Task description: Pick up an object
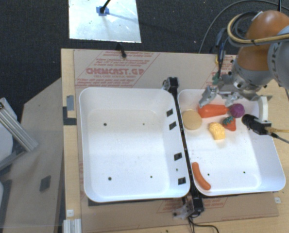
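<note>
Arm reaches in over the far part of the right bin (261, 178). Gripper (218, 98) hangs low just above the orange carrot (213, 110). Fingers spread wide apart: one grey finger (206, 98) slants down past the carrot's near-left end, the other sits toward the purple piece (237, 110). Nothing between them; carrot lies flat on the bin floor, ungrasped. Whether a fingertip touches the carrot, cannot tell.

Relative to the carrot: tan round piece (192, 119) just beside its left end; yellow corn (217, 130) just below; small red piece with green top (229, 123) below its right end, near the purple piece. Orange sausage-shaped piece (200, 175) well apart, by the bin's near-left corner. Left bin (93, 101) alongside on the bench (149, 67).
</note>
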Controlling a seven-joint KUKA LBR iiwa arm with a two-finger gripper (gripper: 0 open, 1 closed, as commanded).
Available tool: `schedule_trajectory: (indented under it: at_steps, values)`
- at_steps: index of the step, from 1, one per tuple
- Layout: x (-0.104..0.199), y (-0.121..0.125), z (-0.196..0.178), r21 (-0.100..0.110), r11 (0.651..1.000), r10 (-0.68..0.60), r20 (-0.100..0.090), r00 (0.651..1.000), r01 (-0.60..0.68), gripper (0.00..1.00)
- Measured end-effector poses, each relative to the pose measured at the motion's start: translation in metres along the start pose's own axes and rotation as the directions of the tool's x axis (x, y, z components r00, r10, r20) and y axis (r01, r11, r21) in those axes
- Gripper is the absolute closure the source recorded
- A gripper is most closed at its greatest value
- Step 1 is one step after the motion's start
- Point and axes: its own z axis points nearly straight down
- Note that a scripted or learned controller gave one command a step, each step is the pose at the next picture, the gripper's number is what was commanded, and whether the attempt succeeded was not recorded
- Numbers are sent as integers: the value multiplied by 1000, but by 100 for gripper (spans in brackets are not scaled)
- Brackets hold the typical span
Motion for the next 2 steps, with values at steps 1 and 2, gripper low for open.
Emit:
schedule_trajectory:
  at_steps: [1, 2]
  values:
    - [-12, -15, 112, -7, 1000, 6, -3, 1000, -6, 0]
    - [-13, 27, 110, 52, 999, 12, -7, 1000, -11, 0]
